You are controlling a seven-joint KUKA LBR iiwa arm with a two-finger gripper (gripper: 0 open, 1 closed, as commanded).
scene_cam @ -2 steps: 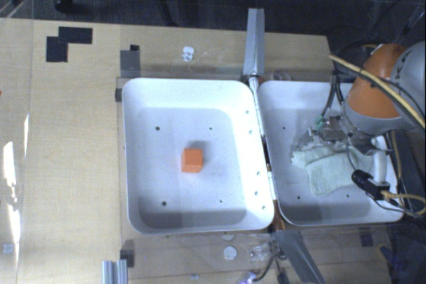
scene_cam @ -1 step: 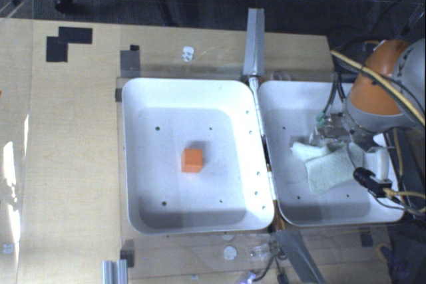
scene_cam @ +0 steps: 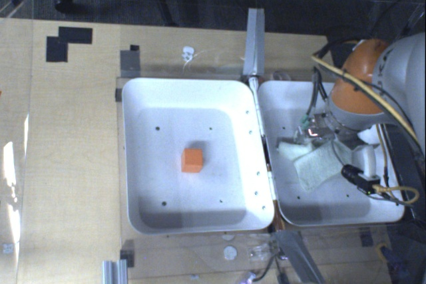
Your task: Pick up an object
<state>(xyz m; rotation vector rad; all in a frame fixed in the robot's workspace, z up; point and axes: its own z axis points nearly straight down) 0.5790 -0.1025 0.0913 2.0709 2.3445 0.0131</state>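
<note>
An orange cube (scene_cam: 192,160) lies near the middle of the left bin (scene_cam: 143,110). In the right bin (scene_cam: 286,206) a pale greenish cloth-like piece (scene_cam: 318,166) lies flat on the floor. My gripper (scene_cam: 310,134) hangs low over the right bin, just above the cloth's upper left edge. The grey arm with its orange band (scene_cam: 356,80) covers the bin's right side. A white object (scene_cam: 368,137) peeks out beside the arm.
A grey metal post (scene_cam: 253,43) rises behind the seam between the two bins. Yellow and black cables (scene_cam: 373,181) run from the arm over the right bin's right part. Light wooden bench (scene_cam: 60,163) stretches to the left.
</note>
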